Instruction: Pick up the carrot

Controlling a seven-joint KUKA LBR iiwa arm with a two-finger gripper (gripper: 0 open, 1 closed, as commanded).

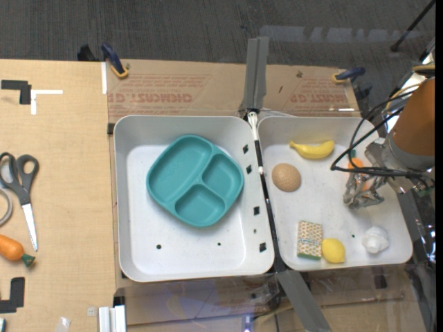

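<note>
A small orange piece, which looks like the carrot (355, 162), peeks out at the right side of the right bin (332, 254). Black cables and the arm's wrist hide most of it. My gripper (363, 194) hangs low over the bin floor just in front of that orange piece, toward the bin's right wall. I see nothing held in it.
The right bin also holds a banana (312, 149), a brown round item (286, 177), a lemon (333, 250), a small packet (310, 238) and a white lump (375, 240). A teal divided plate (196, 180) lies in the left bin. Scissors (23, 189) and an orange carrot-like toy (11, 248) lie on the bench.
</note>
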